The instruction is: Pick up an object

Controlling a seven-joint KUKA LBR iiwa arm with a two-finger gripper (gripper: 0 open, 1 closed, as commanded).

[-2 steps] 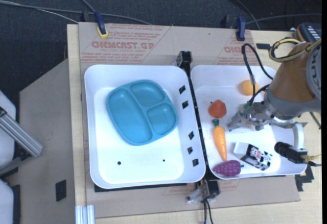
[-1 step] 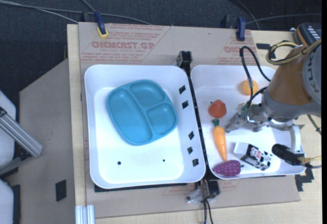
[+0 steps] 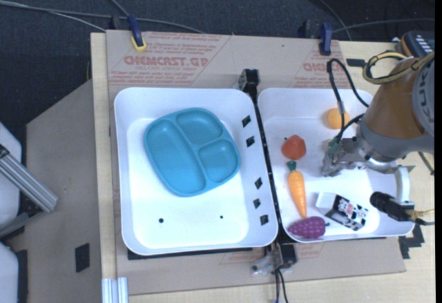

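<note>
The right bin [image 3: 314, 103] holds several small things: a red strawberry-like toy [image 3: 293, 147], an orange carrot [image 3: 297, 188], a purple bunch of grapes [image 3: 307, 228], a white and black toy [image 3: 340, 210] and an orange fruit [image 3: 335, 118] partly hidden by the arm. My gripper [image 3: 335, 162] hangs low over the bin's middle, right of the red toy and above the white and black toy. No object shows between its tips.
The left bin [image 3: 131, 157] holds a blue sectioned plate [image 3: 191, 150]. The grey and orange arm [image 3: 397, 112] covers the right bin's right side. Cables loop above the arm. Black clips run along the divider between the bins.
</note>
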